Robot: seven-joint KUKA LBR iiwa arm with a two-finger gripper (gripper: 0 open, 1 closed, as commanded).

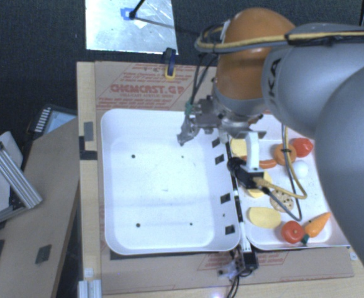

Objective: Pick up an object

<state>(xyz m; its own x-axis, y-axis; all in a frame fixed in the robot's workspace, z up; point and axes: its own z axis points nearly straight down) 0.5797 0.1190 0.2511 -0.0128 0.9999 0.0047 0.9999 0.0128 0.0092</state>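
A bulky grey robot arm carries a rounded orange band above its wrist. Thin yellow and black cables loop across the band.

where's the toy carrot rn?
The toy carrot lies in the right bin, near corner, beside a red tomato and right of a yellow slice.

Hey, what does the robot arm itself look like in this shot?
The arm is bulky, smooth grey, with a rounded orange band above the wrist. Thin yellow and black cables loop around that band. The gripper is a small grey metal assembly.
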